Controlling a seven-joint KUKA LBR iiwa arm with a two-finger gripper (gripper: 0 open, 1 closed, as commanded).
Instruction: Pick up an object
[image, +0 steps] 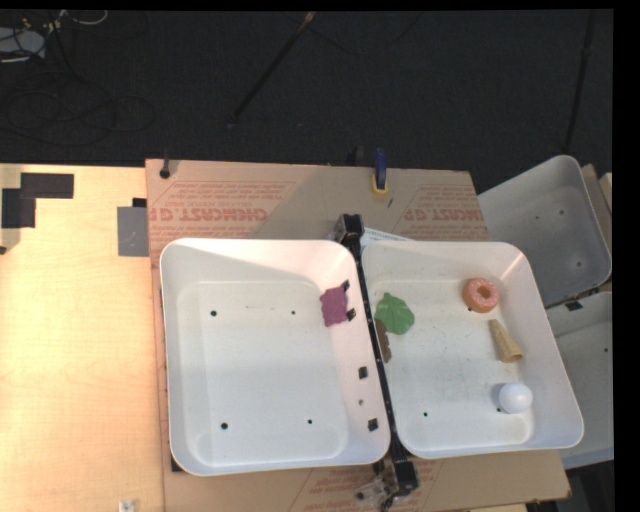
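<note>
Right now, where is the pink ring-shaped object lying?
In the camera view, the pink ring lies in the right bin, near its far right corner, just above the tan block and to the right of the green object.

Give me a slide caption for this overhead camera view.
Purple piece in left bin; green lump, doughnut, ball in right bin.

The arm is clear of both bins (168, 350).

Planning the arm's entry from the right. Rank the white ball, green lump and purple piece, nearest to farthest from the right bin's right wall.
1. White ball, right bin, front right corner.
2. Green lump, same bin, left side.
3. Purple piece, left bin, right edge.
</note>
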